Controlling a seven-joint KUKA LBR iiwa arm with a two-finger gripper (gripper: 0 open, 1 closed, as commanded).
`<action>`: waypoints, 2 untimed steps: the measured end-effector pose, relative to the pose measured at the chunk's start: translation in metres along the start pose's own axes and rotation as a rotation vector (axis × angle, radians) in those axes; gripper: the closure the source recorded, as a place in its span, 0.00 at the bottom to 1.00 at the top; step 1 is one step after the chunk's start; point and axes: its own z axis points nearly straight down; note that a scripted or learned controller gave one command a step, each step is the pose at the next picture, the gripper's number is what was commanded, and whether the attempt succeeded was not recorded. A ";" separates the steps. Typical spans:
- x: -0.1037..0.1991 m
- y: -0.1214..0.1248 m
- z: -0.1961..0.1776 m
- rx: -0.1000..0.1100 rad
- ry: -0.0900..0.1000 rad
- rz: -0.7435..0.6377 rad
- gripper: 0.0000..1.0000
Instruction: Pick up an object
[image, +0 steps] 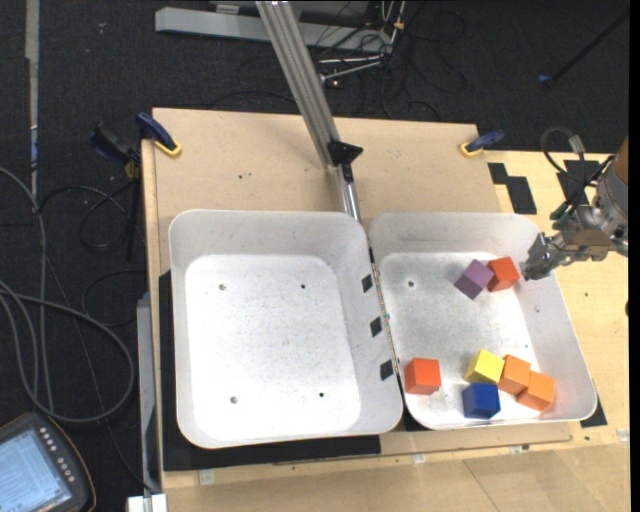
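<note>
The arm, perhaps mostly, is cut off at the right edge.

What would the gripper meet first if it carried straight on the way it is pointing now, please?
Probably the orange block beside the purple block. The gripper points left and down towards it from the right bin's edge, though its height above the block is unclear.

Pale wooden tabletop, clamped at far corners by blue-and-yellow clamps. Two shallow white plastic bins side by side on it, touching. Black squares marked near right edge.
</note>
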 end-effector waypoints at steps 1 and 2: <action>0.058 0.008 0.002 0.002 0.002 -0.002 1.00; 0.108 0.029 0.020 0.004 0.002 -0.001 1.00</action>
